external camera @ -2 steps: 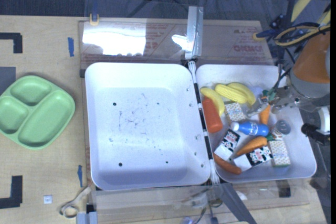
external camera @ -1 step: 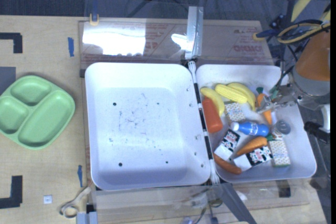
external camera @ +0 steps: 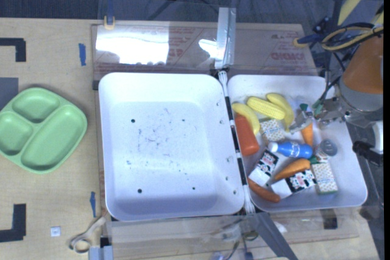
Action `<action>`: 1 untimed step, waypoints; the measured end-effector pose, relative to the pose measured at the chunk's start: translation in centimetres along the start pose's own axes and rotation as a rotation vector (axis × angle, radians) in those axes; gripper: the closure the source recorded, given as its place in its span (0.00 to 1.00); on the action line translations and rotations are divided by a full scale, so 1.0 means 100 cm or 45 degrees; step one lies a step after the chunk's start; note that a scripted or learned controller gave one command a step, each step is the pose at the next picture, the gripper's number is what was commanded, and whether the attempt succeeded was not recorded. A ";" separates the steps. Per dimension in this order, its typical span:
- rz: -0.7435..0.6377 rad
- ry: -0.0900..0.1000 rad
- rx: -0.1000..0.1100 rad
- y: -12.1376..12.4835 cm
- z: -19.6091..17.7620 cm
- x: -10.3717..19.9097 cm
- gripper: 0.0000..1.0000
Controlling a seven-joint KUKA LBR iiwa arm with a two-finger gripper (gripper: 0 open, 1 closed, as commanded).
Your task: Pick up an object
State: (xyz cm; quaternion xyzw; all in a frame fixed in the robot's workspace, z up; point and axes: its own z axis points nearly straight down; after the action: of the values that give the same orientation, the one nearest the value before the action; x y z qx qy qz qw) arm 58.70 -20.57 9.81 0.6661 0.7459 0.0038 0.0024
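Several toys left of tool

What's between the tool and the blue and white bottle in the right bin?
Nothing visible. The tool sits just above the bottle at the right bin's far right, with a small orange piece beside it, not across the path.

Two white bins are set side by side on the wood bench, w/ a green plate beside them.
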 end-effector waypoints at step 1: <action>0.000 -0.003 -0.005 0.001 -0.010 -0.001 1.00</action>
State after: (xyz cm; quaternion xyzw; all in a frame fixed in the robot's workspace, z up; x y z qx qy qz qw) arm 58.80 -20.62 10.85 0.6661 0.7459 0.0046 0.0045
